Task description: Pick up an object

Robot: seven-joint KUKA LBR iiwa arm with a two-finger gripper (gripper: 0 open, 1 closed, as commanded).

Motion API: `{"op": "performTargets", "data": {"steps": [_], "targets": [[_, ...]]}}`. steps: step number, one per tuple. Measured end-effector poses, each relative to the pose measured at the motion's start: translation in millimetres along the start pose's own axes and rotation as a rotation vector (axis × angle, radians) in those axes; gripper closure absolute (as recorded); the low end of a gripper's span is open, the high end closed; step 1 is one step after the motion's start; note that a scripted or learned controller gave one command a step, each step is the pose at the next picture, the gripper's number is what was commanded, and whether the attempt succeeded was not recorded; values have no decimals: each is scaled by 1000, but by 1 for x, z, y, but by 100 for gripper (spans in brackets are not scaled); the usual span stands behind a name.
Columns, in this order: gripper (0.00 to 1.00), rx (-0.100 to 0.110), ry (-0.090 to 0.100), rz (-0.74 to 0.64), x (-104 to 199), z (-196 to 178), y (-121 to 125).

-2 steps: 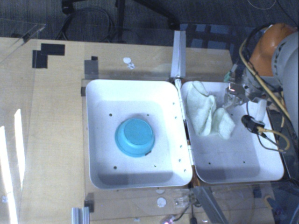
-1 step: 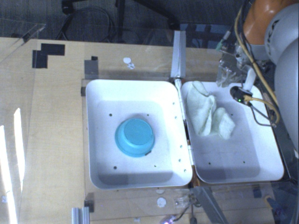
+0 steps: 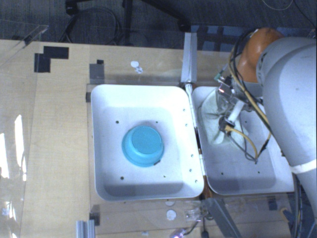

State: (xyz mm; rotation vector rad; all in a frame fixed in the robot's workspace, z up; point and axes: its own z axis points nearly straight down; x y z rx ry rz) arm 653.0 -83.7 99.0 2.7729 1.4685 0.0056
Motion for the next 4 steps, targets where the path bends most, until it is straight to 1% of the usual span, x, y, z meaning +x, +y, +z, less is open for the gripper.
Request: {"op": "performTargets", "data": {"steps": [1,2,3,4], "targets": [[100,1,1,-37,58,-114,-20],[100,6,-1,75,141,-85,-86],[100,7,-2,142,175,-1,-125],[100,3,0,345,135,-87,-80]]}}
